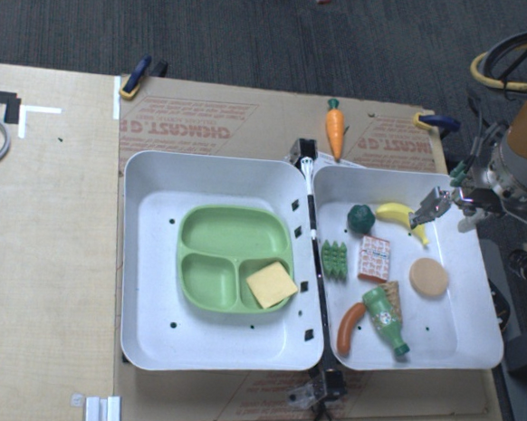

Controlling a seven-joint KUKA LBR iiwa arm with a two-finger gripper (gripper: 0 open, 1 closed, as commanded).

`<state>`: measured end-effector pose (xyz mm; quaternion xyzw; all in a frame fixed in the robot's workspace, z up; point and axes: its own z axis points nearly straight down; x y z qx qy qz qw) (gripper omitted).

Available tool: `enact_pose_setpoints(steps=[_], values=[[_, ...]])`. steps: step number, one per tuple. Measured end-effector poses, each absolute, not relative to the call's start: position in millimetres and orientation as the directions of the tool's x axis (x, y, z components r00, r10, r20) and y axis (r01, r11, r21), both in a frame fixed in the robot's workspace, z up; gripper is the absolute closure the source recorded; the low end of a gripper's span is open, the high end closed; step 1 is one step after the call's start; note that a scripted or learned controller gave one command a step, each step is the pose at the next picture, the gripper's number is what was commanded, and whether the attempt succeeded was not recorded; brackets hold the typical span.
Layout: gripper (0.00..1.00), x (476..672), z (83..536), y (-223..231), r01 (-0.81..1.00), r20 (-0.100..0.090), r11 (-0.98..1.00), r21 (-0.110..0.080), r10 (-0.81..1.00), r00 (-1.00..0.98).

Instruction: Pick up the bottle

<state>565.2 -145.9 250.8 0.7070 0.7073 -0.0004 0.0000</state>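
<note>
The green bottle point(387, 320) lies on its side in the right bin point(472, 335), near the front, with its cap toward the front right. A red sausage point(350, 328) lies just to its left. My gripper point(446, 210) hangs over the bin's back right corner, well behind the bottle and beside a banana point(394, 213). Its fingers stand open with nothing between them.
Around the bottle in the right bin lie a tan disc point(429, 278), a red-and-white packet point(375, 258), a green ridged piece point(334, 259) and a dark green ball point(361, 218). The left bin point(144, 286) holds a green divided tray point(209, 237) with a yellow block point(271, 285). A carrot point(333, 129) lies behind the bins.
</note>
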Motion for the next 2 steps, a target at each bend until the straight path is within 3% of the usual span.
enact_pose_setpoints(steps=[1,2], values=[[1.0,565.6,260.3,-146.3,1.0,-0.002,0.001,0.0,1.0,-0.001],[1.0,485.8,304.1,-192.9,0.99,-0.001,0.14,-0.001,0.99,-0.14]])
